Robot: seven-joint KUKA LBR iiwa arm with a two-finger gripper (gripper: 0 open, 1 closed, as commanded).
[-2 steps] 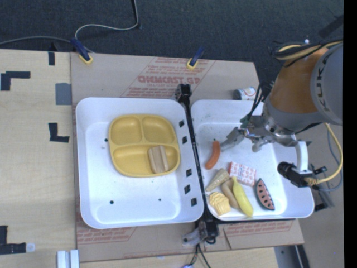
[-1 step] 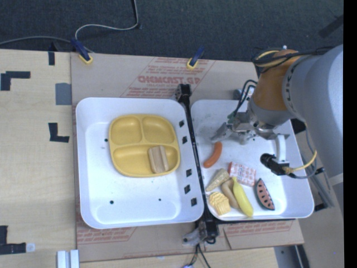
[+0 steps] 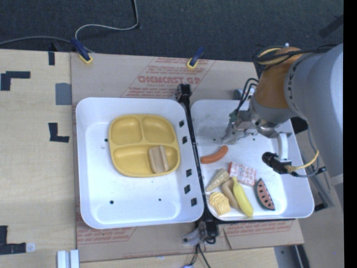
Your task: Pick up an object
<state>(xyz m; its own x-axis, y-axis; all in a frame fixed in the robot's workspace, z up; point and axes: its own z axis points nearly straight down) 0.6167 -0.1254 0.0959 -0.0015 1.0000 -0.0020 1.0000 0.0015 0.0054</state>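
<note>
Claw [image 3: 233, 132] low in right bin [image 3: 298, 202], above the toy sausage [image 3: 214, 154], presumably lining up for it. Cannot tell its state. Nothing visibly held.

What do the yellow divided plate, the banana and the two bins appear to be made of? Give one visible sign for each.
Yellow divided plate: probably moulded plastic, matte; uniform colour, rounded dividers.
Banana: likely plastic toy food; smooth, flat yellow.
Left bin and right bin: seemingly plastic, slightly glossy; thin rounded rims.
</note>
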